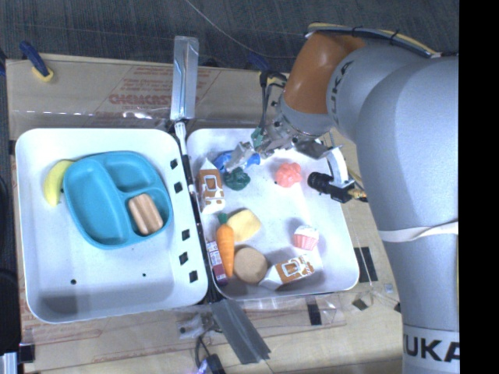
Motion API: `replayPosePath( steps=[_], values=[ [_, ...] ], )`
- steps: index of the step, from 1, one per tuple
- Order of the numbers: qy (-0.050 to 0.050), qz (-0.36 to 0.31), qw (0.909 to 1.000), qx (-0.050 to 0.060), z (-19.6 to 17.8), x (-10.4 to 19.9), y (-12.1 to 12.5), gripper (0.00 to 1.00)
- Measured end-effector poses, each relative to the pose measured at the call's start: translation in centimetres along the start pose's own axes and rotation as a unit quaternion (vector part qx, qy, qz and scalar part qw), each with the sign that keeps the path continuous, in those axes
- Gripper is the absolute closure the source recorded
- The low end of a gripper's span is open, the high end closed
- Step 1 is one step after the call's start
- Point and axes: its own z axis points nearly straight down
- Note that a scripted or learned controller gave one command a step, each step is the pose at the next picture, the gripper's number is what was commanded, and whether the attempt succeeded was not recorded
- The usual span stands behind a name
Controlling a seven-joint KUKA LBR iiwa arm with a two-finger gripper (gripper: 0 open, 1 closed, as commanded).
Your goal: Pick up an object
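My gripper (260, 142) hangs low over the back of the right bin (335, 232), under the orange wrist band. Its tip sits right beside a small blue object (231, 161), and I cannot tell whether they touch. A dark green item (238, 180) lies just in front of the blue one. A pink strawberry-like toy (288, 174) rests to the gripper's right. Nearer the front lie a yellow wedge (244, 224), a carrot (225, 245), a brown round bun (250, 264), a cupcake (305, 238) and a small carton (295, 270).
A brown carton (210, 190) and a dark bottle (216, 262) lean on the right bin's left wall. The left bin (93, 287) holds a blue divided plate (101, 189) with a sausage bun (145, 213), and a banana (53, 182). The arm's body covers the right side.
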Motion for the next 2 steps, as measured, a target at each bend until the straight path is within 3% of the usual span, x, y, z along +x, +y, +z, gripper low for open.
replayPosePath(
  steps=[1, 2],
  values=[
    [-0.011, -0.072, 0.9973, -0.008, 2.1, 1.3, 0.0, 0.00],
    [-0.011, -0.074, 0.9972, -0.010, 0.9, 1.4, 0.2, 1.00]
  ],
)
